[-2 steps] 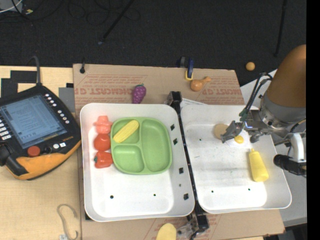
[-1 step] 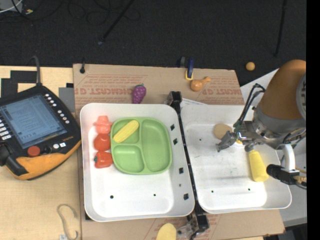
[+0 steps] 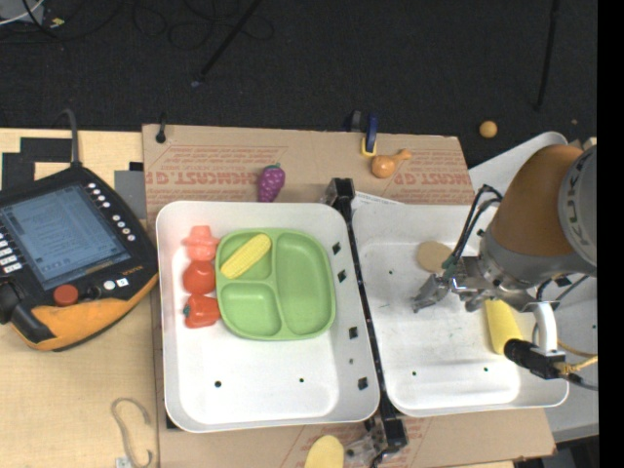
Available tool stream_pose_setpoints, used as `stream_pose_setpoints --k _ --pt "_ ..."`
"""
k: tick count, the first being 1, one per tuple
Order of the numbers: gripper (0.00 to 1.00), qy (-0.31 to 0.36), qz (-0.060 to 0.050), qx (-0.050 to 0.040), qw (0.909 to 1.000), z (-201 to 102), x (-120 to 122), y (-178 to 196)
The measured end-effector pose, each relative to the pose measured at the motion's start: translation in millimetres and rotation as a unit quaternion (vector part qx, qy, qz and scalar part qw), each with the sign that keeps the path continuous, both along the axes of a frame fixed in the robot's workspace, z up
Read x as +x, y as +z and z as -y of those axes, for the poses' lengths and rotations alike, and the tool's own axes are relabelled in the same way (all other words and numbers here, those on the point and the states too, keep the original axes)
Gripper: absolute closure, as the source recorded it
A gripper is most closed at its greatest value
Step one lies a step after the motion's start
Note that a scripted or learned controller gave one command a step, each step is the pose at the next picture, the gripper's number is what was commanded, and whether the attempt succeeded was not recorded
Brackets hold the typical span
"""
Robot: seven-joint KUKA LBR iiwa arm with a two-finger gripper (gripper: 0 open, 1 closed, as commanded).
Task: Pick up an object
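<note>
My gripper (image 3: 450, 300) hangs over the right bin (image 3: 439, 383), near its middle right, and looks open with nothing between its fingers. A flat tan round piece (image 3: 433, 255) lies just behind it, apart from the fingers. A yellow banana-like piece (image 3: 503, 326) lies to its right near the bin's right wall. In the left bin (image 3: 253, 393), a green divided plate (image 3: 292, 300) carries a yellow corn cob (image 3: 244, 254). A pink piece (image 3: 200, 243) and two red pieces (image 3: 199, 278) (image 3: 202, 311) sit along the plate's left side.
On the cardboard behind the bins lie a purple grape bunch (image 3: 271, 181) and an orange gourd-like toy (image 3: 387, 164). A small orange ball (image 3: 487, 129) sits farther back right. A teach pendant (image 3: 68, 252) rests at the left, and a yellow object (image 3: 325, 451) lies at the front edge.
</note>
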State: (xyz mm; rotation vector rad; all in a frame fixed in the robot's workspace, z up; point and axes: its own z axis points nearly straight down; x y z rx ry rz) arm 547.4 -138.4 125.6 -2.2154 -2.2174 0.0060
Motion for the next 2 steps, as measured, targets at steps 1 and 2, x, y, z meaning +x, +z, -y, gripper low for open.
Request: stream_pose_setpoints --k 1,2 --pt "0.00 0.000 0.002 -0.0002 1.0000 -2.8 -0.2 -40.4" --pt "1.00 -0.003 0.002 -0.0001 1.0000 -0.8 -0.3 -28.3"
